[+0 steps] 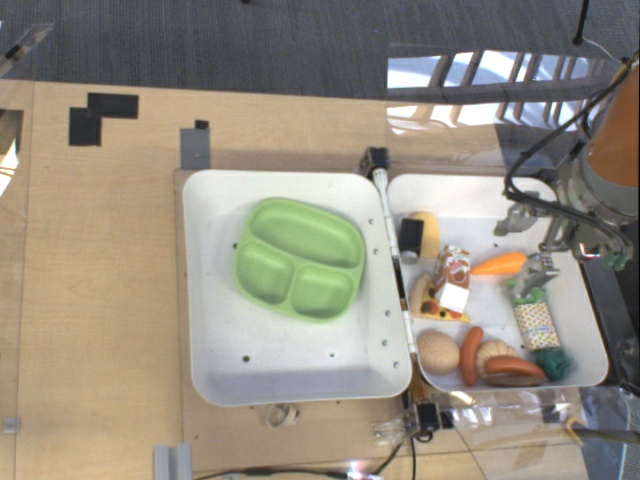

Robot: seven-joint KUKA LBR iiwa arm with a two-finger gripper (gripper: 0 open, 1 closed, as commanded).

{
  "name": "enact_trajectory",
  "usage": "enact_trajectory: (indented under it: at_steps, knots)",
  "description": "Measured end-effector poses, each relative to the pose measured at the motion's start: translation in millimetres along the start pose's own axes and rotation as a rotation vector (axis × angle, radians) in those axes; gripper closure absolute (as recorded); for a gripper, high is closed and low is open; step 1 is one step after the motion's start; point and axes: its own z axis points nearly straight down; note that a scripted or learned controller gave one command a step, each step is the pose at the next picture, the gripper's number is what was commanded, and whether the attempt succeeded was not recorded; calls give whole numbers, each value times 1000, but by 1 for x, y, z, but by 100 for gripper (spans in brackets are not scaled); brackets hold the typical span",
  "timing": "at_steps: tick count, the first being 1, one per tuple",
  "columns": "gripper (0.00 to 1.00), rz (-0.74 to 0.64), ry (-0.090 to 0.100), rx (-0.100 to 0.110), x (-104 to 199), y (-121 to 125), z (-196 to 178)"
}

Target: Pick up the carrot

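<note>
The orange carrot [498, 264] lies in the right bin [598, 353], near its middle, pointing left, with a green leafy bit just to the right of its thick end. My gripper [528, 246] hangs over the right bin immediately right of the carrot's thick end. Its two grey fingers stand apart, so it is open with nothing held between them. The arm's orange band shows at the right edge, above the gripper.
The left bin [215, 368] holds a green divided plate [300, 258]. Around the carrot lie a yellow piece [428, 233], a small patterned bottle [453, 265], a pizza slice [440, 306], a bread roll [437, 349], two sausages [472, 354] and a patterned green-tipped toy [537, 326].
</note>
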Motion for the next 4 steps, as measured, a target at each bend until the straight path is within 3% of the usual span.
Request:
enact_trajectory:
  at_steps: [1, 2, 3, 4]
  knots:
    - [0, 4, 5, 1, -4, -58, 58]
    - [0, -61, -12, 5, 35, -79, 166]
    - [0, 92, -7, 0, -64, -74, 150]
    - [0, -187, 5, 0, -101, -79, 169]
